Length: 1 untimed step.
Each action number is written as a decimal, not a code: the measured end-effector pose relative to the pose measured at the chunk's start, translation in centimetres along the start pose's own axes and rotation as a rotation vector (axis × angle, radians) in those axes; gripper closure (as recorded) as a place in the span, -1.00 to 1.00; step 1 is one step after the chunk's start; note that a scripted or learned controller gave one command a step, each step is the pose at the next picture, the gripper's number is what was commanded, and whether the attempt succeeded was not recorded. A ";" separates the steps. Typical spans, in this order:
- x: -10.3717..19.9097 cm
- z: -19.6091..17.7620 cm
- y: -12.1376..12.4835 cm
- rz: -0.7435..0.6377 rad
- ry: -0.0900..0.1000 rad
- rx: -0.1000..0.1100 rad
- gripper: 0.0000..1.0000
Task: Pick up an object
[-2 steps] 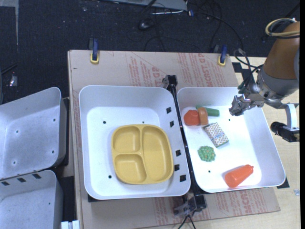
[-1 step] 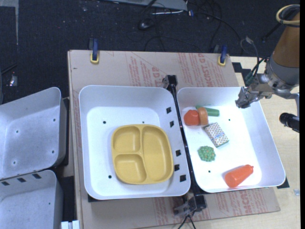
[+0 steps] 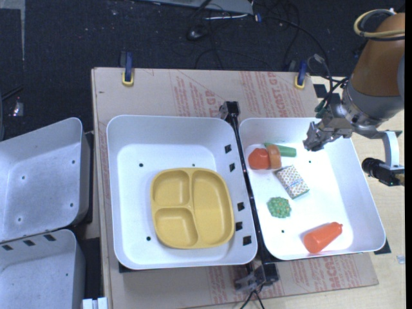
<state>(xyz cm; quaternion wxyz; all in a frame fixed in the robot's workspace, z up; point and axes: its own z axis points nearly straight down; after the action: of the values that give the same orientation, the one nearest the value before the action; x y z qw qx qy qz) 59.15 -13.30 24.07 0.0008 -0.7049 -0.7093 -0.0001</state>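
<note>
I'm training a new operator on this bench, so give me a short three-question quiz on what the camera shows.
1. True or false: the yellow tray lies in the right bin.
2. Which item lies nearest the front wall of the right bin?
A. the orange bottle
B. the green ball
C. the patterned box
3. Fill in: the gripper hangs over the ___ part of the right bin, with nothing visibly held.

Key
1. False; it lies in the left bin.
2. A
3. back; it is behind the tomato and the other items.
</note>
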 end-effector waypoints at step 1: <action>5.5 -0.7 -1.9 -0.002 0.001 0.000 1.00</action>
<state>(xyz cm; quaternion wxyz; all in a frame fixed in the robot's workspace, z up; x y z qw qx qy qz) 57.18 -7.80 24.81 0.0013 -0.7043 -0.7099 -0.0003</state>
